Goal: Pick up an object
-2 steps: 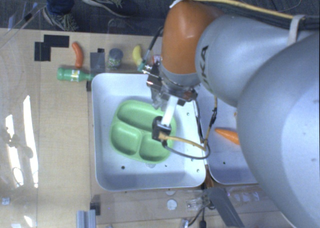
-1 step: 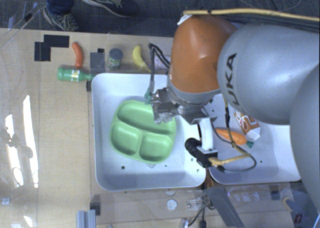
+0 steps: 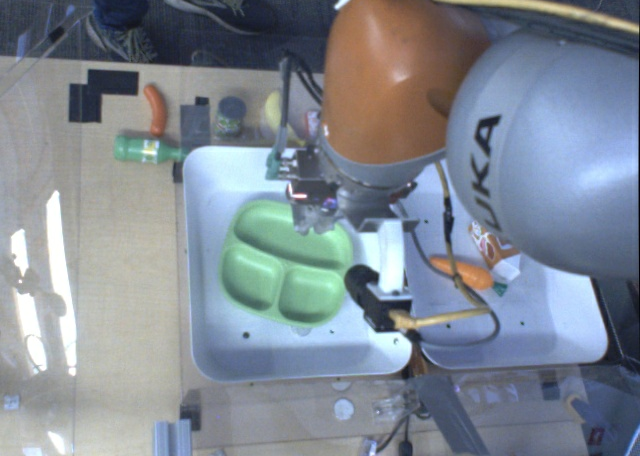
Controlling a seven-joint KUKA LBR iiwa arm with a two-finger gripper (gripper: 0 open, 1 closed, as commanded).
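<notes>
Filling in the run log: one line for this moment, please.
hand at green plate rim | plate in left bin | carrot in right bin

The green plate (image 3: 285, 269) takes the middle of the left bin (image 3: 205, 244); free floor lies along its left wall.

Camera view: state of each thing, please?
Plate: right side up, flat in left bin.
Carrot: lying in right bin.
Bottle: on its side on the bench.
Can: looks upright on the bench.
Sausage: lying on the bench.
Gripper: over the plate's rim.
</notes>
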